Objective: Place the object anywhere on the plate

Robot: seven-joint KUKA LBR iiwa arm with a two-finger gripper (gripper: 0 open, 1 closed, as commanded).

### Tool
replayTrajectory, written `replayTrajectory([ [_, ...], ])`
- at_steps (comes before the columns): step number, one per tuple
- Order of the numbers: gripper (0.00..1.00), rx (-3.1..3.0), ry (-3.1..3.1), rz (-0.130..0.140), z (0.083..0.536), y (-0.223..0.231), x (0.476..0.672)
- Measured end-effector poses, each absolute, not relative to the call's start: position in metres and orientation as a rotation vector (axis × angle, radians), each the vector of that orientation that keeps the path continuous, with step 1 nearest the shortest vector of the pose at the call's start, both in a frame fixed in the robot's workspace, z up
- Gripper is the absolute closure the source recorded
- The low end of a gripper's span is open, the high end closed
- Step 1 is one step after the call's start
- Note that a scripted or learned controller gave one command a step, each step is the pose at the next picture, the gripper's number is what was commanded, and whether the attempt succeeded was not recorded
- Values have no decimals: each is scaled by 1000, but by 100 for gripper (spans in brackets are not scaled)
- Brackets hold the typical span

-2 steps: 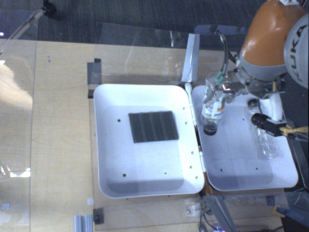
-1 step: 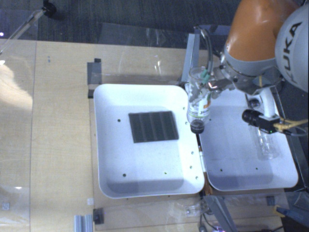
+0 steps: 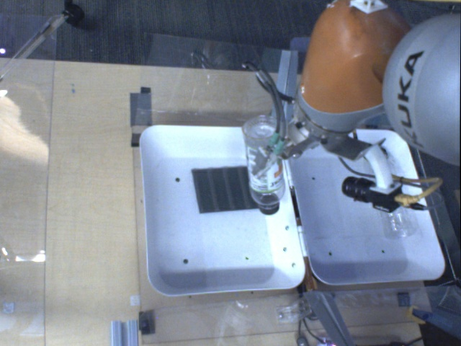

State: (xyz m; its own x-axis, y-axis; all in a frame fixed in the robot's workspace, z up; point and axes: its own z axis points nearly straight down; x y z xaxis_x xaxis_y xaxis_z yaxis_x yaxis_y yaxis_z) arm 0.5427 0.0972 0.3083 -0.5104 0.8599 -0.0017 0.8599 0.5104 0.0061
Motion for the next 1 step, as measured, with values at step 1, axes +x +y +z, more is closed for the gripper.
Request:
replayTrajectory([
  [1, 100, 1544, 2736, 2, 223, 196, 537],
])
